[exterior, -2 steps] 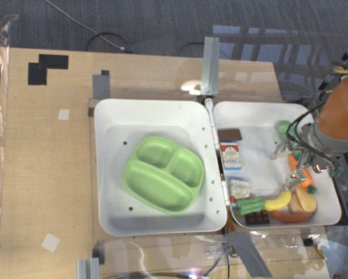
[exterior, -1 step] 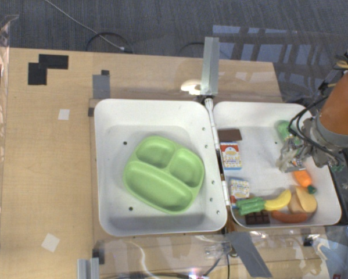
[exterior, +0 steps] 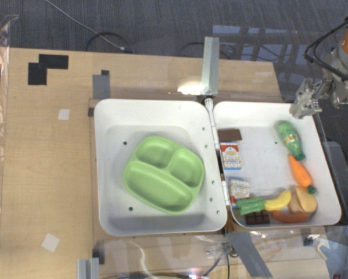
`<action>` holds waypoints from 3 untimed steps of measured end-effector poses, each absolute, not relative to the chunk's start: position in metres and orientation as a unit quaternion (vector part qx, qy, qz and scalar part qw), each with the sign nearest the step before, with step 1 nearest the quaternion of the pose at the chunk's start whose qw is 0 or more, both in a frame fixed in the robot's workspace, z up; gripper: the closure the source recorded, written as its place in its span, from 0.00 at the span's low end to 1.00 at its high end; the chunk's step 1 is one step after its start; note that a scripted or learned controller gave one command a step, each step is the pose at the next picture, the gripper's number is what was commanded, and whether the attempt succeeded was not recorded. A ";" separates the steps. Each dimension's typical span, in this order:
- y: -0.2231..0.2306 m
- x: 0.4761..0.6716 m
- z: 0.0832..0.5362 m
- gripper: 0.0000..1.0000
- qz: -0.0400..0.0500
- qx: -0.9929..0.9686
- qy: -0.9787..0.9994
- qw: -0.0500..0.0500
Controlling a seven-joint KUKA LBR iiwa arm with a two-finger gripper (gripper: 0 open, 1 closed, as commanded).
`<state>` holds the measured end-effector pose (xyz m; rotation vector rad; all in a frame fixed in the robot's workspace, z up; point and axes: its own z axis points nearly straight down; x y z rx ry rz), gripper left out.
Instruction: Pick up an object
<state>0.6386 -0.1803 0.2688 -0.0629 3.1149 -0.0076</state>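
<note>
The robot arm (exterior: 345, 51) comes in from the top right. Its gripper (exterior: 306, 103) hangs over the far right corner of the right bin (exterior: 261, 124). The view of the gripper is small and fuzzy, so I cannot tell if it is released or clenched. Nothing shows inside it.

The right bin has many toys in it. A green bottle (exterior: 290, 138) lies near the right side, tilted, just below the gripper. Next to the bottle's lower end lies an orange carrot (exterior: 301, 174). At the near end of the bin the toys sit close together: a yellow banana (exterior: 279, 200), a tan piece that may be bread (exterior: 305, 200), a red thing (exterior: 290, 217) under them, a green block (exterior: 249, 205) and a dark brown block (exterior: 257, 218). Along the left wall of this bin sit a brown square (exterior: 229, 135), a small white and red carton (exterior: 230, 154) and a little card (exterior: 239, 187) with pictures on it.

The left bin (exterior: 112, 156) holds a green plate (exterior: 164, 173) with three sections. It sits tilted near the middle of the bin.

The two bins touch side by side on a light wood bench (exterior: 40, 173). Black squares (exterior: 46, 67) are stuck on the bench at the far left.
</note>
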 end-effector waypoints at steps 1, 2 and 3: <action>-0.138 0.671 0.276 1.00 0.000 0.086 0.996 0.007; -0.076 0.661 0.327 1.00 0.001 0.186 0.983 0.007; -0.123 0.629 0.165 1.00 0.000 0.019 1.000 0.000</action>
